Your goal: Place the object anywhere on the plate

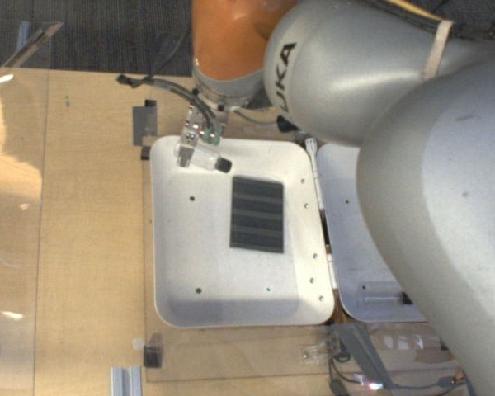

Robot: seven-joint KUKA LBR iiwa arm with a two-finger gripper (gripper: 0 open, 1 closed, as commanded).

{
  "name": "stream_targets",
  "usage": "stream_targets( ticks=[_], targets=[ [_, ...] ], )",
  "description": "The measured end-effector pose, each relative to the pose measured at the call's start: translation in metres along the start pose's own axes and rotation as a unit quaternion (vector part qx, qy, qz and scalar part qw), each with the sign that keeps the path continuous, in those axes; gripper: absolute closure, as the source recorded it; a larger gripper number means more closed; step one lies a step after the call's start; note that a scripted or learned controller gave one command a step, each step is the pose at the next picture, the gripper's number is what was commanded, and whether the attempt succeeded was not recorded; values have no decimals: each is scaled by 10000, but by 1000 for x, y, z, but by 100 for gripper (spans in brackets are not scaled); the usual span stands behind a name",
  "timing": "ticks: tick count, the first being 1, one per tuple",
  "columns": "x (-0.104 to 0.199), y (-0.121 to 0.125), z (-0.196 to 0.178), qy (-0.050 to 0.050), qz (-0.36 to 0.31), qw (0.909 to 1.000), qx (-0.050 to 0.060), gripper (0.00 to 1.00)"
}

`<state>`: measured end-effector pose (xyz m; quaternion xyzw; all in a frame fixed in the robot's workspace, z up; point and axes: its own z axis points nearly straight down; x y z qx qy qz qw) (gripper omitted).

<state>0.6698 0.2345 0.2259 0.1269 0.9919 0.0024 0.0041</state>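
The arm (396,97) is covering most of the right bin (346,221), right of the gripper (196,148). The gripper's fingers are looking too small to tell apart.

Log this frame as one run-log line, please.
gripper: over far-left corner of left bin | dark ridged plate: mid-bin, nothing on it | right bin: mostly behind arm | placement: not done
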Motion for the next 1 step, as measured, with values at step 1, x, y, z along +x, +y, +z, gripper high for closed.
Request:
stream_targets(
  ticks=[1],
  targets=[
    [7,1,-10,-1,-349,9994,1,100]
  ],
)
